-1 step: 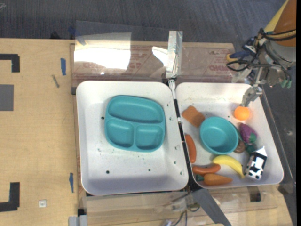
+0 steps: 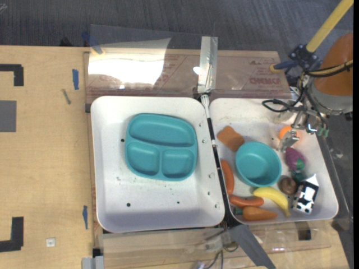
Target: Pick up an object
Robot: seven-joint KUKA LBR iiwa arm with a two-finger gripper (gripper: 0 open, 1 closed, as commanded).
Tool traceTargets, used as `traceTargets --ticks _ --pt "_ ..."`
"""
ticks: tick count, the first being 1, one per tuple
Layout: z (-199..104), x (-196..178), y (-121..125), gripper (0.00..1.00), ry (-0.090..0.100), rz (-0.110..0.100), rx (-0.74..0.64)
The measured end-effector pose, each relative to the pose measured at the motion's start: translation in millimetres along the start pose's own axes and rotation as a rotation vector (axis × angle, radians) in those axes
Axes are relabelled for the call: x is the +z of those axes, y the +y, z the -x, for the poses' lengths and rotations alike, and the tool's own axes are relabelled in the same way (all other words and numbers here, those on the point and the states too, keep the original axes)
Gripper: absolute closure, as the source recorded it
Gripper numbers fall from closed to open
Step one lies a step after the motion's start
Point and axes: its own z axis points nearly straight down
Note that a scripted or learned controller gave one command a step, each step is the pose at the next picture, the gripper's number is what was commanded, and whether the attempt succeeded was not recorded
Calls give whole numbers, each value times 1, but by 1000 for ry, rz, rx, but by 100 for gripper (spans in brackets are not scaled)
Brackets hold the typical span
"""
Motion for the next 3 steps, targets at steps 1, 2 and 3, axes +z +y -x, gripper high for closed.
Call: traceTargets --ticks 1,2,3 --pt "-35 11 -2 0 4 -1 116" --pt "-56 11 1 0 5 -1 192" --pt "-68 11 13 0 3 -3 166"
